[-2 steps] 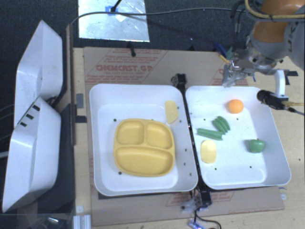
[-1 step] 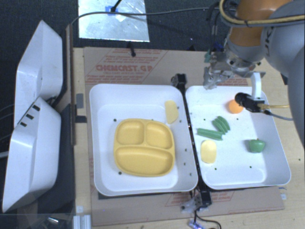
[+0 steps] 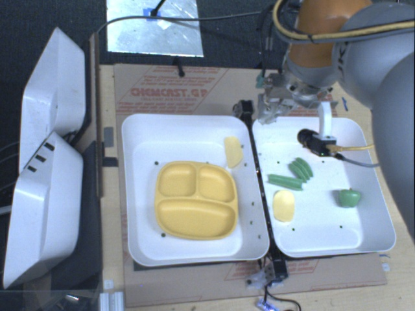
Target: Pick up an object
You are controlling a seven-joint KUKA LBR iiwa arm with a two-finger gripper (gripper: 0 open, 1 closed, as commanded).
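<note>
Nearest you, the yellow divided plate [image 3: 196, 199] sits in the left bin [image 3: 139, 238], with a pale yellow piece [image 3: 233, 151] leaning against that bin's right wall. Across the divider, the right bin [image 3: 373, 238] carries what you could pick: a pale yellow oval [image 3: 283, 206] near its left wall, a long green pod [image 3: 285, 181] just above it, a shorter ribbed green pod [image 3: 301, 168] touching or almost touching that one, and a small green pepper-like object [image 3: 349, 197] well apart to the right. The arm's orange-banded wrist hangs over the far edge of the right bin, and the jaws [image 3: 273, 111] sit above the far left corner, near the divider. You cannot tell from this angle whether they are wide or narrow, and nothing shows between them. So judge the task as barely begun: no object is lifted, everything rests on the bin floors, and you have the approach, the closing and the lift all left to do
</note>
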